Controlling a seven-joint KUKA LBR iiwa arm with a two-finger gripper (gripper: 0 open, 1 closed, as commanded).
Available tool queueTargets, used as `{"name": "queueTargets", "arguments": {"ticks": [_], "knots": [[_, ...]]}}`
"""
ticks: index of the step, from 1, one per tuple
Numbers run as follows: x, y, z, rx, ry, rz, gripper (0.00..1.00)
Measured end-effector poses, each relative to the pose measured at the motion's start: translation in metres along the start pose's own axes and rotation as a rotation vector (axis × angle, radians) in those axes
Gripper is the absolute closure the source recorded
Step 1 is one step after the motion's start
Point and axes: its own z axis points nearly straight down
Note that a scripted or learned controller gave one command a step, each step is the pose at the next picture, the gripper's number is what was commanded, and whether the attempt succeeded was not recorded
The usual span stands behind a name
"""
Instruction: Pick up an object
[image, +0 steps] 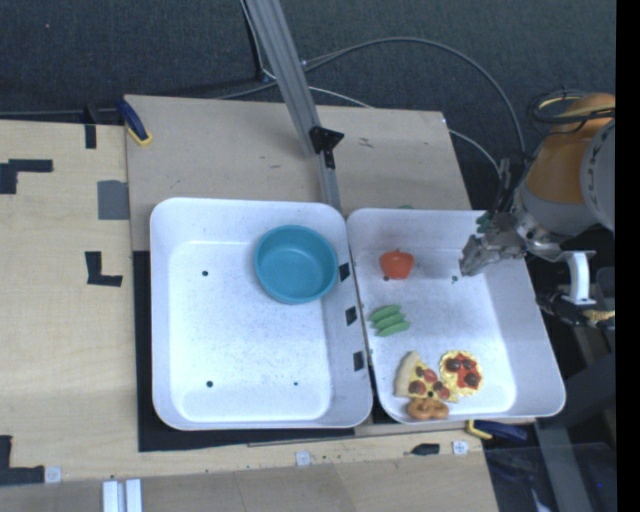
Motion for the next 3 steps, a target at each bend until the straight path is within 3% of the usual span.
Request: {"name": "queueTargets", "arguments": {"ticks": [1,2,3], "knots": [[-0.002,-0.001,-0.062,-0.001,0.0,0.001,1.0],[-0.002,-0.001,-0.102,0.0,0.0,0.0,1.0],[0.05,0.005,-0.109,0.003,0.002,-0.004,1.0]]}}
